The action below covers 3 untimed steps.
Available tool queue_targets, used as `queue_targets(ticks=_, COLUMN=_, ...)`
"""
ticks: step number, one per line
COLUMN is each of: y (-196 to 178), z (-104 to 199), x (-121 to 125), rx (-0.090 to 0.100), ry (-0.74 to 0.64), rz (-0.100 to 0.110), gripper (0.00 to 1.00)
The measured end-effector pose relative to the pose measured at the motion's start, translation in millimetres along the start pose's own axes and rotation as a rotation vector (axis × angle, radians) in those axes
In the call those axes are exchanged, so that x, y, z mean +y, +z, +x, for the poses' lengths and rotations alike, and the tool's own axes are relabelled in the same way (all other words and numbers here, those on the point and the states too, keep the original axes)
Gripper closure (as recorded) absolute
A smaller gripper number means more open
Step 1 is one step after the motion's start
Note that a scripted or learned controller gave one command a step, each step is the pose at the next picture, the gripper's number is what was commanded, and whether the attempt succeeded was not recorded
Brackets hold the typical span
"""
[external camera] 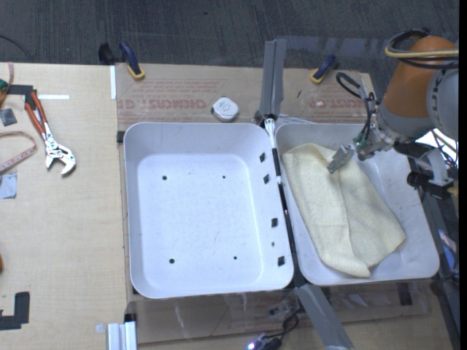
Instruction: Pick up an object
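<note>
You are seeing the gripper hovering at the far edge of the cream towel in the right bin (finger spacing: cannot tell).

A cream towel lies rumpled, seemingly folded, diagonally across the right bin, from far-left corner toward near-right.

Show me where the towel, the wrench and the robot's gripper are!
towel (343, 210): camera view, middle of the folded cream cloth in the right bin.
wrench (52, 146): camera view, its metal shaft, on the bench at left.
gripper (339, 160): camera view, at its fingertips, above the towel's upper edge.
</note>
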State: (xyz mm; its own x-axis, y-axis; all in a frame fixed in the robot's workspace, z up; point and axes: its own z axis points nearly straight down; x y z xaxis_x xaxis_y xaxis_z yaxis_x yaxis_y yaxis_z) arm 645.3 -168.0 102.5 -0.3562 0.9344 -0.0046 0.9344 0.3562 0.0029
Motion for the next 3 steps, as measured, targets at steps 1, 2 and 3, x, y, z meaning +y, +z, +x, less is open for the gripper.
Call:
queue_targets(ticks=1, y=10.1, z=25.0, x=3.9, rx=0.004, ry=-0.211, rz=0.002, gripper=0.00)
queue_targets(ticks=2, y=10.0, z=24.8, x=3.9, rx=0.003, ry=-0.211, rz=0.002, gripper=0.00)
queue_targets(ticks=3, y=-27.1, z=38.3, x=-72.8, rx=0.004, ry=-0.054, rz=0.002, gripper=0.00)
